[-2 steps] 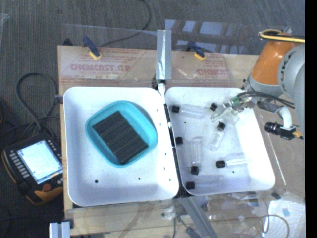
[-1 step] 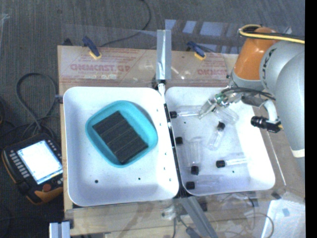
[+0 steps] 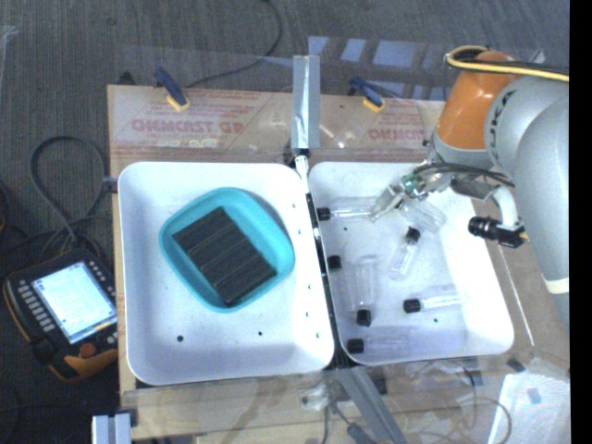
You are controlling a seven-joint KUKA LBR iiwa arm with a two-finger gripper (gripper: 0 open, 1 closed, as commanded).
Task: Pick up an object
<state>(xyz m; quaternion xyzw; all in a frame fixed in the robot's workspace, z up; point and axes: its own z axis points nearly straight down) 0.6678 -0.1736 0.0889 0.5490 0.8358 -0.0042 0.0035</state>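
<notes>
Several clear plastic vials with black caps lie scattered in the right bin [image 3: 481,331]: one vial [image 3: 344,212] by the divider at the top left, a second vial [image 3: 403,253] in the middle, and a third vial [image 3: 364,287] below it. More lie along the bin's lower part. My gripper [image 3: 390,200] hangs over the upper part of the right bin, pointing down and to the left. It is just right of the top-left vial. I see nothing clearly held in it.
The left bin [image 3: 148,340] holds a teal dish [image 3: 180,225] with a black ribbed block [image 3: 225,255] in it. The grey arm with its orange band [image 3: 472,109] covers the right bin's upper right corner. A tablet [image 3: 65,302] lies left of the bench.
</notes>
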